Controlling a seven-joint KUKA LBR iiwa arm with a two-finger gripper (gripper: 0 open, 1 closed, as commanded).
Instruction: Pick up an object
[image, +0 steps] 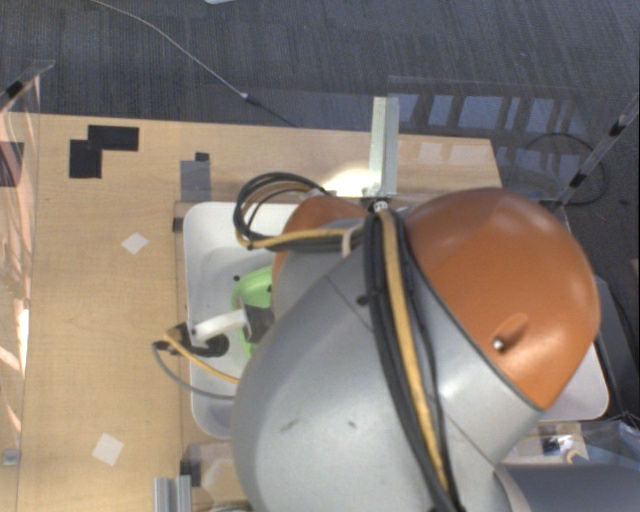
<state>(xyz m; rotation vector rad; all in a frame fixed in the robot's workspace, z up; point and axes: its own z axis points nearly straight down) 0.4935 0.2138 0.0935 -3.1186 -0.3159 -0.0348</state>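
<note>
My arm (400, 380) reaches in from the right and covers most of both bins. The gripper (258, 325) hangs low over the left white bin (205, 250), mostly hidden under the wrist. A light green object (254, 289) lies in that bin right beside the gripper, partly covered by the arm. I cannot tell whether the gripper touches it.
A wooden bench (100, 330) surrounds the bins, with black marks (100, 150) at its far left corner. An upright metal post (383, 145) stands behind the bins. The right bin's edge (600, 385) peeks out past the arm.
</note>
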